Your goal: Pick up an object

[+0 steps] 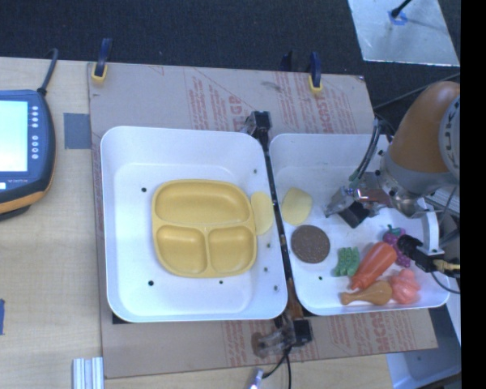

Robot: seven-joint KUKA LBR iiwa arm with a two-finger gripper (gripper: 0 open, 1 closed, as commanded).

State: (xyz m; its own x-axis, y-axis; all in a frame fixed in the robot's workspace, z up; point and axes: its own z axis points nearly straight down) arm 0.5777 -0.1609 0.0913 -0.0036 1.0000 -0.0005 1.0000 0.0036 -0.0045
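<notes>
My gripper (350, 205) hangs low over the middle of the right bin (324, 156), reaching in from the right. Below it lie a brown round disc (310, 243), a green toy vegetable (347, 261), an orange carrot (374, 264), a small purple piece (395, 241), a pink-red piece (405, 286) and a tan drumstick (368, 297). A pale yellow toy (296, 205) sits to the gripper's left, apart from it. I see nothing held in the gripper.
The left bin (130, 177) holds a yellow divided plate (204, 225), with a pale yellow slice (262, 213) at its right edge. A handheld pendant (12, 152) lies at the bench's far left. Clamps stand between the bins, at the back (261, 122) and at the front (279, 339).
</notes>
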